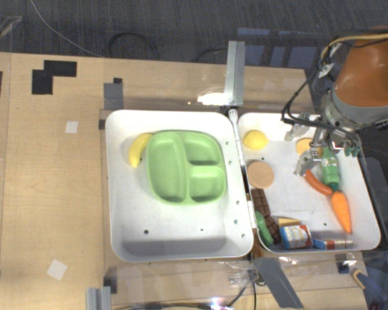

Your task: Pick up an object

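Note:
My gripper (315, 160) hangs low in the right bin (288, 196), at its far right part. It sits right over a green item (330, 173) and a red-orange pepper-like piece (318, 185). Whether it touches either one is hidden by the wrist. An orange carrot (341, 212) lies just in front of them. A small yellow piece (302, 145) peeks out beside the gripper on its left. A lemon (255, 139) and a round tan disc (260, 174) lie by the bin's left wall.
A chocolate bar (262, 203), a small can (295, 236) and a marker (333, 243) crowd the right bin's front edge. The left bin (174, 237) holds a green divided plate (184, 166) and a banana (138, 150). A metal divider post (235, 76) stands behind the bins.

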Robot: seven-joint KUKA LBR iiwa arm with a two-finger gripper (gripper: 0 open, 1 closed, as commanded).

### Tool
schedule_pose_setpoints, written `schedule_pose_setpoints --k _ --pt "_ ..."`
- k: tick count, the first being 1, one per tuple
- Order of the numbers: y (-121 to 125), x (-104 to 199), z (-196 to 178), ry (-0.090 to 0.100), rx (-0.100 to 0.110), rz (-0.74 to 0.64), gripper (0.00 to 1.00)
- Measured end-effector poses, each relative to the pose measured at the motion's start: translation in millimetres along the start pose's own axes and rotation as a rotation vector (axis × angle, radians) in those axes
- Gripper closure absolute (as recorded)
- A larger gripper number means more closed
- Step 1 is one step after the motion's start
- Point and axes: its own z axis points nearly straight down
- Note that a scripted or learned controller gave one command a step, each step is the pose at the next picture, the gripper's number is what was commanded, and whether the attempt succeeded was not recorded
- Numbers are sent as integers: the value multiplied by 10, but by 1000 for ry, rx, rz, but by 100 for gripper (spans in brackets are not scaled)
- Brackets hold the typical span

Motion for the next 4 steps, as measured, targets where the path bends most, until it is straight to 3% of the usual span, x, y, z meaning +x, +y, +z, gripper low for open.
schedule_pose_setpoints --k 1,2,3,4 --pt "-530 310 1022 2 1 75 0" --pt "-505 269 885 -10 2 66 100" --pt "-502 270 888 -9 2 66 0" --pt "-672 545 1069 -6 0 196 0"
